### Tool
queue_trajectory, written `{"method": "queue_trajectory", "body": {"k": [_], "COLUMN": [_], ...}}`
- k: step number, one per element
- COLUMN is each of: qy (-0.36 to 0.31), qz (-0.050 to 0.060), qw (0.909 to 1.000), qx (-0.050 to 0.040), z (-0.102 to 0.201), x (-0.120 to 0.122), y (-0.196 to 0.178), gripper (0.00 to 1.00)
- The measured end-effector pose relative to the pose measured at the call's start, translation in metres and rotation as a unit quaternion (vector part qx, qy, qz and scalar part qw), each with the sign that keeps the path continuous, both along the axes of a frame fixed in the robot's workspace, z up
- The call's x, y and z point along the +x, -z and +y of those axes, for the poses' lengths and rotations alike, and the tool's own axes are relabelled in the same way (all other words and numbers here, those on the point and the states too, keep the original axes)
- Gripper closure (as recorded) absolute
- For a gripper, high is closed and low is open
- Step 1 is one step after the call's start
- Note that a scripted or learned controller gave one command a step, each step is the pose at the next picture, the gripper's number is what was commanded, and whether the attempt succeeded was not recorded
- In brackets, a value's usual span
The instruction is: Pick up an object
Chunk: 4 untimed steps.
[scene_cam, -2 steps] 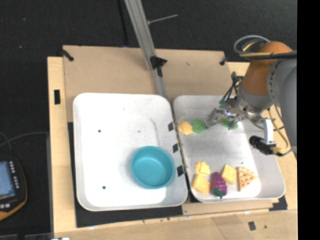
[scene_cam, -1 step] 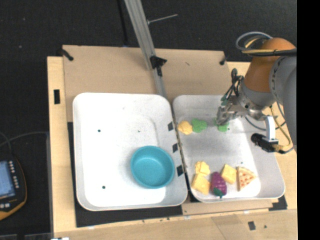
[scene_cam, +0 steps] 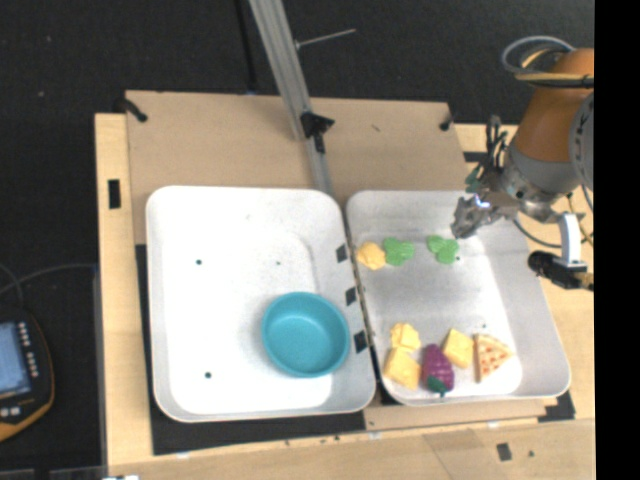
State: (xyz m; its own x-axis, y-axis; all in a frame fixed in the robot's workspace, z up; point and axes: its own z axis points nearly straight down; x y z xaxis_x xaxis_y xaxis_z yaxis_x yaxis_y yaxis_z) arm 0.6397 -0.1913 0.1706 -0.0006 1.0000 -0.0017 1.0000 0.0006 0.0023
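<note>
Currently I see nothing lifted: jaws (scene_cam: 466, 218) hover beside the green toy (scene_cam: 443, 249); their state I cannot tell; pick pending.

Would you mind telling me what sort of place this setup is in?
Probably a robotics lab bench for pick-up trials: a robot arm reaches over two white bins, one with toy food, and a control pendant lies alongside.

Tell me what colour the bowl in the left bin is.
Blue, a light teal shade; the bowl.
</note>
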Motion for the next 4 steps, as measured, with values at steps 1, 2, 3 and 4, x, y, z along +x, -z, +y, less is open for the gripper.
{"method": "queue_trajectory", "body": {"k": [1, 2, 3, 4], "qy": [-0.001, -0.002, -0.002, -0.002], "qz": [0.000, -0.002, 0.000, 0.001], "qw": [1.0000, 1.0000, 1.0000, 1.0000], "qx": [0.0001, -0.0001, 0.0004, 0.0008], "z": [0.001, -0.001, 0.043, 0.091], "x": [0.000, 0.001, 0.011, 0.024], "y": [-0.061, -0.106, -0.107, -0.097], "gripper": [1.00, 1.00, 1.00, 1.00]}}
